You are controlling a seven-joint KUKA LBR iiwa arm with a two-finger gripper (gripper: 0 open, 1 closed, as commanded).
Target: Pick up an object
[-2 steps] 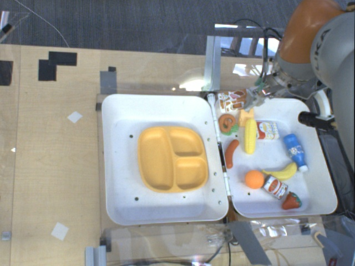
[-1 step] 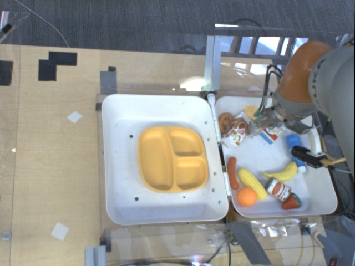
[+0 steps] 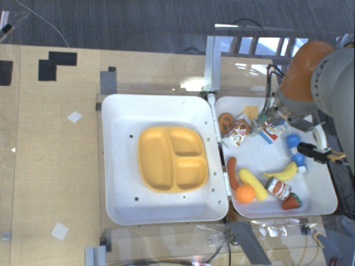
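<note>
While the gripper (image 3: 270, 117) hung over the right bin (image 3: 330, 204), just above the banana (image 3: 282, 172), finger state couldn't be told.

The bench (image 3: 50, 165) was of pale wood, with some black patches (image 3: 55, 64) near its far left part. Behind it the floor (image 3: 138, 10) was a dark grey carpet, and a thin cable (image 3: 39, 16) lay across it. A bright light reflected on the bench (image 3: 194, 85) beside a metal post (image 3: 213, 62).
</note>
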